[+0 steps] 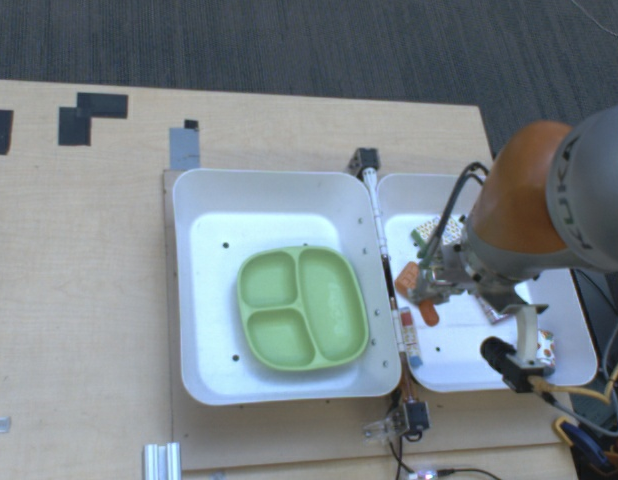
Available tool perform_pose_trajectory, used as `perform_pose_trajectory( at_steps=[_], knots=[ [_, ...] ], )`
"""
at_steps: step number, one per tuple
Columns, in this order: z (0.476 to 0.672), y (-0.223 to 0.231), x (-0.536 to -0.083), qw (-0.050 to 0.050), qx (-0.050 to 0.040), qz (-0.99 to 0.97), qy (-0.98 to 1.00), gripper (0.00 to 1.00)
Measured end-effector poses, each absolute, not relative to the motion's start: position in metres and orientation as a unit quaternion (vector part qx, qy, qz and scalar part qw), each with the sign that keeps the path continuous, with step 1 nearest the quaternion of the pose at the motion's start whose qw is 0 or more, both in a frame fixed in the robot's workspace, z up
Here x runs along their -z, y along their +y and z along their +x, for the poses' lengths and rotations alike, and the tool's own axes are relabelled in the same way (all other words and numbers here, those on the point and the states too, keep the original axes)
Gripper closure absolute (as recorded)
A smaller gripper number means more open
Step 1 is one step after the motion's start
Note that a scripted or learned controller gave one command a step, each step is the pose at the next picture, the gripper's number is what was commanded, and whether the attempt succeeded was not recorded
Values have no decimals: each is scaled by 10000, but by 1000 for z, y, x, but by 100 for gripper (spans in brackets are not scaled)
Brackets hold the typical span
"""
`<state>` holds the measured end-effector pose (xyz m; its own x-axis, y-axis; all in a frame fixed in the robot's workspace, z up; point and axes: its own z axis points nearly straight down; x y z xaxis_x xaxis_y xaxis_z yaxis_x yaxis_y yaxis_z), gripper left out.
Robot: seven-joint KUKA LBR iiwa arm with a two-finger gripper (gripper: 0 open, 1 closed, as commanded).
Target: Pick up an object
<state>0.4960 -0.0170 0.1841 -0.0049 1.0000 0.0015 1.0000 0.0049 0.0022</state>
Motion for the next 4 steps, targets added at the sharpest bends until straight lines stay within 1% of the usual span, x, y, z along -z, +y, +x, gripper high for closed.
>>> perform_pose_trajectory(
  at_steps=[1, 2, 4],
  knots=[
    [487, -22, -184, 6, -9, 7061, 7081, 100],
    [487, -11, -184, 6, -13, 7052, 7090, 100],
    [487, -7, -184, 5, -14, 7050, 7092, 100]
  ],
)
